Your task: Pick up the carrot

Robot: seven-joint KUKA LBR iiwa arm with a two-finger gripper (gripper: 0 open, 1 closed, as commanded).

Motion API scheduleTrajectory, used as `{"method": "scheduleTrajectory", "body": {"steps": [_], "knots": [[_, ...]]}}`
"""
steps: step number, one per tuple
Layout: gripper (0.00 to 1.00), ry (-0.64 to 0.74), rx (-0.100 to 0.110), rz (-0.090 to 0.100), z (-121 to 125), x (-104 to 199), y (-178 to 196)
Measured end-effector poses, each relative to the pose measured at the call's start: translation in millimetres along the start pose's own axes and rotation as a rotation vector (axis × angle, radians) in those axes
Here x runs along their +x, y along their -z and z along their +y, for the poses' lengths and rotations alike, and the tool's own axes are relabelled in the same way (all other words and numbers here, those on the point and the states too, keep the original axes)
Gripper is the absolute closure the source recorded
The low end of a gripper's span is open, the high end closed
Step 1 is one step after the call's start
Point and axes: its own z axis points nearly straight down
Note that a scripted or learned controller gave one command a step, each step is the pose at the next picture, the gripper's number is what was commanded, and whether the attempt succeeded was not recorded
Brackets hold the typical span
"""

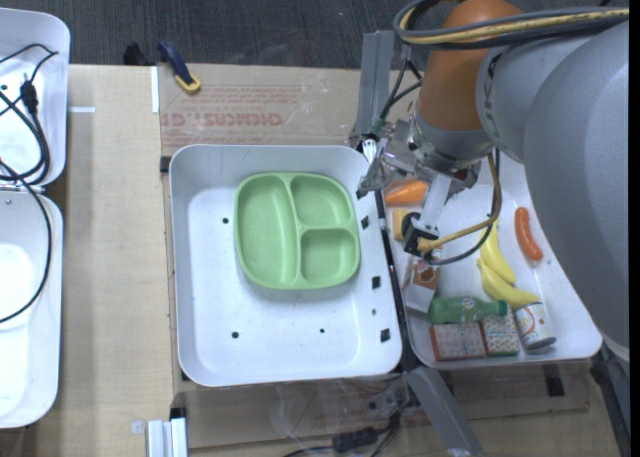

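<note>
The carrot (407, 192) is an orange piece lying at the far left of the right bin (570, 295), close to the wall shared with the left bin. My gripper (396, 169) hangs straight over it, at the end of the grey arm with the orange band (470, 40). The wrist covers the carrot's upper part, so only its lower end shows. Whether the gripper touches the carrot is hidden by the wrist and cables.
A green divided plate (297, 230) lies in the left bin (200, 325). The right bin also holds a banana (497, 270), a red sausage (527, 233), a green bottle (468, 309), a small carton (422, 275), flat boxes (460, 341) and a can (537, 330).
</note>
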Motion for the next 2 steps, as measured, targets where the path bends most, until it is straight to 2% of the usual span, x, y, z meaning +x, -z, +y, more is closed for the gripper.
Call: {"method": "scheduleTrajectory", "body": {"steps": [1,2], "knots": [[0.00,-0.105,0.002,0.000,2.9,-31.1,0.3],[0.00,0.051,0.001,0.001,-30.1,-75.4,14.6]]}}
